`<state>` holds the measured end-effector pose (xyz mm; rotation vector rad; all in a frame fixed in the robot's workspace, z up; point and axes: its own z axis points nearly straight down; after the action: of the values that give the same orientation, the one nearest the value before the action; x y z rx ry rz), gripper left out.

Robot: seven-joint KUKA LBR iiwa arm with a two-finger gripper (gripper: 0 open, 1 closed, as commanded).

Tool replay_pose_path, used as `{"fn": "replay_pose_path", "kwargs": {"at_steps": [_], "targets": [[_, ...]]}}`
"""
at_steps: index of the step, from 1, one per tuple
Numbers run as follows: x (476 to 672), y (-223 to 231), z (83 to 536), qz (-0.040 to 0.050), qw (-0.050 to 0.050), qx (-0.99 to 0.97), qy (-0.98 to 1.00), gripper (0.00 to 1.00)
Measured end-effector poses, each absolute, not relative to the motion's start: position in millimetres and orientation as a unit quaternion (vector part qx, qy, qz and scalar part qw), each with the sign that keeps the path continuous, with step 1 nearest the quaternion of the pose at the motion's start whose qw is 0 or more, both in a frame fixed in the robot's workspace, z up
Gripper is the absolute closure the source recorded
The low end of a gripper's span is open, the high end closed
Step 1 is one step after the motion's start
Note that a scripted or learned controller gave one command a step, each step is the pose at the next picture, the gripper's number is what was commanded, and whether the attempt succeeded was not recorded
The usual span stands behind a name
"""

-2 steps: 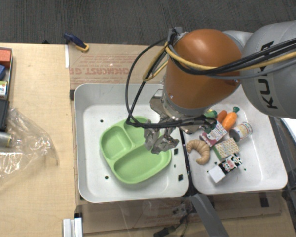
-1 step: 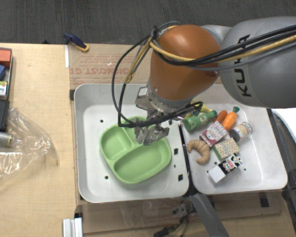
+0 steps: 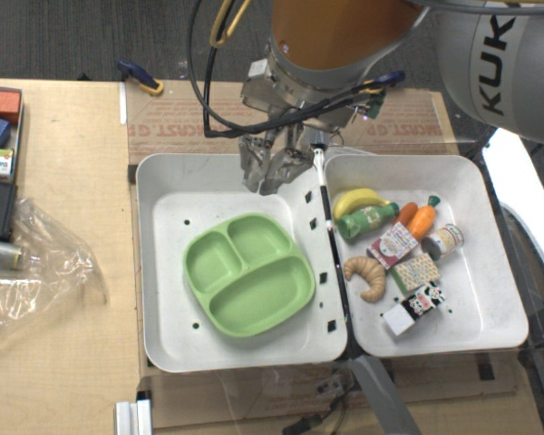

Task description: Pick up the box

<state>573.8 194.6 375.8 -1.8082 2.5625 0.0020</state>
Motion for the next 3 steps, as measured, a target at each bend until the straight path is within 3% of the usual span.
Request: {"fn": "replay_pose_path", "kwargs": {"at_steps": [1, 2, 3], "targets": [[529.5, 189, 268, 0.0019, 0.000, -0.752, 0.660, 1.00], [533.2, 212, 316, 0.0017, 0.002, -0.897, 0.442, 1.00], [522.1, 180, 284, 0.0031, 0.001, -0.980, 0.198, 1.00]]}}
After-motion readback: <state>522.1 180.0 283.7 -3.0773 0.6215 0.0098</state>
